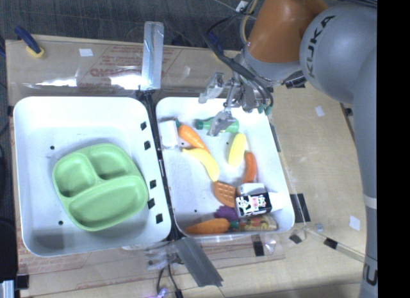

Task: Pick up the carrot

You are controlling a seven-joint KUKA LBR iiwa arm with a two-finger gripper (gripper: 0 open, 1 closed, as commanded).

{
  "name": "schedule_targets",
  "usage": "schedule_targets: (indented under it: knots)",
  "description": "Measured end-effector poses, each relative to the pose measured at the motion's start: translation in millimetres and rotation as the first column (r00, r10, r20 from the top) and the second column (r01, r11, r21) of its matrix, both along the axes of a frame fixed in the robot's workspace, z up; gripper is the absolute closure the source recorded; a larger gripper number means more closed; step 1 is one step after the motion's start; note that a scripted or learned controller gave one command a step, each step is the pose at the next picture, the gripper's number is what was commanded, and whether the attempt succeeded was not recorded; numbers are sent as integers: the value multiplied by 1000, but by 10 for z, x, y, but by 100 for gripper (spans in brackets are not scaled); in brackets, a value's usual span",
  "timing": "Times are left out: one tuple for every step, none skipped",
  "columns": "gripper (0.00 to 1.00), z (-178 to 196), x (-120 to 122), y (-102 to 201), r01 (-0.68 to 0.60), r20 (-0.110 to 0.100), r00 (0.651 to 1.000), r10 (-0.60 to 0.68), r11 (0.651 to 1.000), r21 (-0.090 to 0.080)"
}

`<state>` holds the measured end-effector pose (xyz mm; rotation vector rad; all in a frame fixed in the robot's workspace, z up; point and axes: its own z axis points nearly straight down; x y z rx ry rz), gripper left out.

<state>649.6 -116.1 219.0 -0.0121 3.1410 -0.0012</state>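
Note:
A short orange carrot (190, 136) lies in the upper left part of the right bin (282, 188), beside a white block (168, 132). A second long orange carrot-like piece (208, 227) lies along that bin's front wall. My gripper (218, 107) hangs over the bin's back edge, up and to the right of the short carrot. It is open, with nothing between its fingers. One fingertip (222, 123) is close to a small green item (206, 124) just right of the carrot.
The right bin also holds a yellow banana (205, 161), a yellow piece (237, 149), an orange-red sausage (250, 166), a brown waffle (224, 192), purple grapes (224, 213) and a cow-patterned box (253, 204). A green divided plate (99, 184) sits in the left bin (32, 124).

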Motion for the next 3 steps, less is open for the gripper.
schedule_targets:
  knots:
    - [0, -1304, -370, 165, 35, -7, 999, -35, 999, -1]
    - [100, -1158, -335, 186, 26, 3, 1000, -26, 1000, -2]
    - [100, -1104, -720, 198, 312, -3, 950, -312, 950, 0]
